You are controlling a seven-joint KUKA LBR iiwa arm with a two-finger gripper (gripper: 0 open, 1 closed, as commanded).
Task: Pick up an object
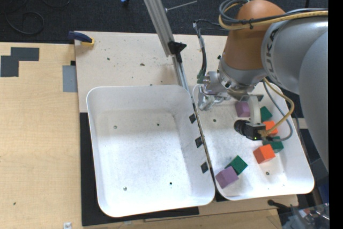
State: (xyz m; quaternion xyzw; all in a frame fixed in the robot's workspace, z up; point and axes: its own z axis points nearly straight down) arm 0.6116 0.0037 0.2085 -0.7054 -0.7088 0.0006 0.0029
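Note:
My gripper (206, 101) hangs over the far left corner of the right bin (300, 182), close to the wall between the two bins. No object shows under it or in it. Several small blocks lie in this bin. A purple block (242, 109) sits just right of the gripper, with a green and white piece (265, 113) and a small orange piece (269, 127) beyond it. Nearer the front lie an orange cube (263, 153), a dark green block (276, 144), a green block (238, 164) and a second purple block (225, 176).
The left bin (107, 99) stands beside the right one. A slanted aluminium bar (158, 13) rises from behind the bins near their shared wall. The grey arm with its orange band (252, 35) covers the far right of the bench.

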